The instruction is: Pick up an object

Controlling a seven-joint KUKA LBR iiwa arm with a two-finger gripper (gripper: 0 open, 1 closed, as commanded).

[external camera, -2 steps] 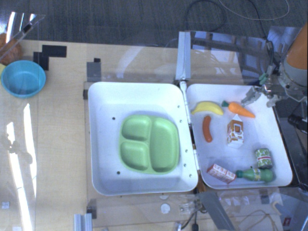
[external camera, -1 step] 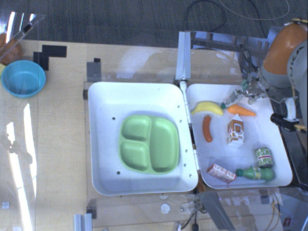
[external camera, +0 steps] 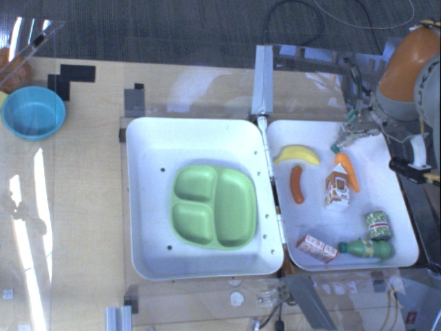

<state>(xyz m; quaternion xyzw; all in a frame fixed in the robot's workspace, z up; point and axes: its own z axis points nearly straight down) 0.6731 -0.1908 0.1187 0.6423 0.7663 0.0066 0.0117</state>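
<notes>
The right bin point(external camera: 396, 185) holds a yellow banana point(external camera: 298, 155), a red sausage point(external camera: 297, 184), an orange carrot point(external camera: 348, 172), a small white and orange carton point(external camera: 337, 189), a green can point(external camera: 377, 225), a green bottle point(external camera: 365, 249) lying on its side and a red and white packet point(external camera: 317, 247). My gripper point(external camera: 350, 136) hangs over the bin's far right corner, just above the carrot's top end and to the right of the banana. I see nothing held in it.
The left bin point(external camera: 148, 157) holds a green divided plate point(external camera: 213, 205). A blue bowl point(external camera: 33, 112) stands on the bench at the far left. A metal post point(external camera: 262, 81) rises behind the seam between the bins. The arm's orange band point(external camera: 406, 64) is at the upper right.
</notes>
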